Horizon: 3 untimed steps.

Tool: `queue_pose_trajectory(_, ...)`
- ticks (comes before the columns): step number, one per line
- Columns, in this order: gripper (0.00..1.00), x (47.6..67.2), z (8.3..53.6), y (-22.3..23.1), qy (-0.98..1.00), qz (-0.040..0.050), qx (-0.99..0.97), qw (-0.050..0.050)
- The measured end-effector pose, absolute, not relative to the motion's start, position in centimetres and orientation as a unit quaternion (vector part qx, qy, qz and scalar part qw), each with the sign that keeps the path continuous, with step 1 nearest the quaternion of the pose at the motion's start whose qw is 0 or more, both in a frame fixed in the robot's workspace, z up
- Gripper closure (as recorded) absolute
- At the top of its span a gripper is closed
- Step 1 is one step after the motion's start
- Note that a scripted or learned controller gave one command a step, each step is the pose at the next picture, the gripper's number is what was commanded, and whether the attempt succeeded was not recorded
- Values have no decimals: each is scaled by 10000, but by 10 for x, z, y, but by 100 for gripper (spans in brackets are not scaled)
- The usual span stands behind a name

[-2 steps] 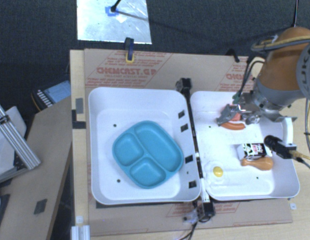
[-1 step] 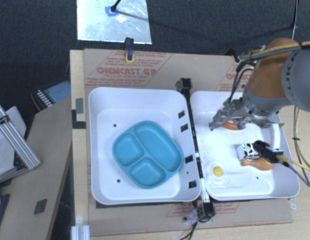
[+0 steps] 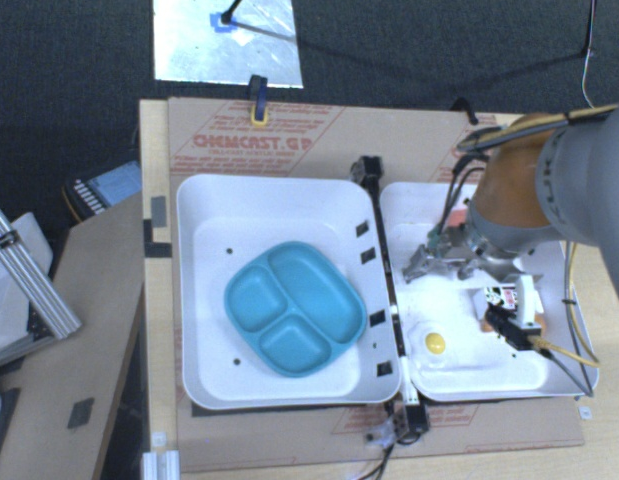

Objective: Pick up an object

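The left bin [image 3: 204, 208] holds a blue divided tray [image 3: 294, 308], its long axis slanting from far-left to near-right corner. The right bin [image 3: 414, 203] holds a round yellow object [image 3: 435, 344] by its near-left corner. The gripper [image 3: 434, 258] hangs over that bin; whether it is clenched or released, I cannot tell.

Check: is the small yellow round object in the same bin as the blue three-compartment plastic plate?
No, the yellow object lies in the arm-side bin, the blue plate in the other bin.
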State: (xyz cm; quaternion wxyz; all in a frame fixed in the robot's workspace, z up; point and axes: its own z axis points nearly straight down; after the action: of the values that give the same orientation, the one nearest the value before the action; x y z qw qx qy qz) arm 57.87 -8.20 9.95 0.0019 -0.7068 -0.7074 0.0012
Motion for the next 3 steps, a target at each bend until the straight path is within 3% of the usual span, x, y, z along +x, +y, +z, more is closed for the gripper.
queue_pose_trajectory(1,100,581,114,-83,-7069,-8,-7073,-11)
queue_pose_trajectory(3,100,593,227,-86,-7085,-21,-7057,-29)
